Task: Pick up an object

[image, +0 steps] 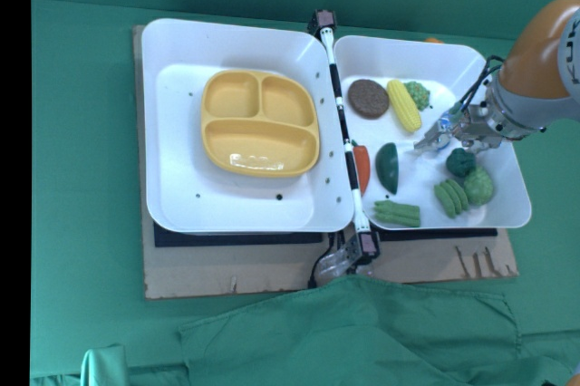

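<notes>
Rumpled green cloth [362, 330] lies nearest, over the front of the surface and the edge of a flat brown cardboard sheet [227, 271] that carries both bins. No brand, label or writing can be read anywhere. On the left, the shallow white left bin [181, 194] holds a yellow three-compartment plastic plate [261, 123], with bare white floor all around it. Next to it, the shallow white right bin [507, 203] is crowded with toy food: a brown round patty [368, 98], a yellow corn cob [403, 105], an orange carrot [362, 167] against the dividing wall, a dark green pepper [387, 167], green bean pods [397, 212] and a dark green broccoli floret [460, 162]. From the right, the pincer [435, 138] hangs over open floor between corn and broccoli, its fingers slightly apart with nothing between them.
</notes>
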`<state>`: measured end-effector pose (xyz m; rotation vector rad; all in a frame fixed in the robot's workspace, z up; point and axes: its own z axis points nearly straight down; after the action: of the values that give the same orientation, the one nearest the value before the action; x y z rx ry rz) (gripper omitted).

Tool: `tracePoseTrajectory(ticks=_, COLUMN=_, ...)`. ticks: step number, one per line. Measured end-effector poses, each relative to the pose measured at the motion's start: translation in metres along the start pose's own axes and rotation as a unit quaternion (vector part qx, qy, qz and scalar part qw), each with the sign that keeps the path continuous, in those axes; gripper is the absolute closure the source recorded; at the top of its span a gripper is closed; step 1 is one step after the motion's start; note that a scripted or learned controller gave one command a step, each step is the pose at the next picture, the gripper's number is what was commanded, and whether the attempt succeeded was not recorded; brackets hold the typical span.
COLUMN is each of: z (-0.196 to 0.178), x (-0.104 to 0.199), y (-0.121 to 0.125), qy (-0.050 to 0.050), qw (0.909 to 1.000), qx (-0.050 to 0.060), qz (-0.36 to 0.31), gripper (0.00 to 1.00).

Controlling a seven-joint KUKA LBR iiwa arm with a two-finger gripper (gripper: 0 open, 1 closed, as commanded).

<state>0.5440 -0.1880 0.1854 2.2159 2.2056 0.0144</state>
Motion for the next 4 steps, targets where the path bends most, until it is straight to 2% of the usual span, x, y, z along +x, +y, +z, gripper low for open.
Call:
tracePoseTrajectory(ticks=1, z=0.001, x=0.000, y=0.026, qy=-0.001, qw=1.0000, qx=0.002, qz=-0.001, gripper=0.00)
tracePoseTrajectory(ticks=2, z=0.002, x=0.000, y=0.038, qy=0.000, qw=1.0000, qx=0.003, qz=-0.001, gripper=0.00)
tracePoseTrajectory(ticks=4, z=0.001, x=0.002, y=0.041, qy=-0.002, qw=1.0000, qx=0.002, qz=0.000, gripper=0.00)
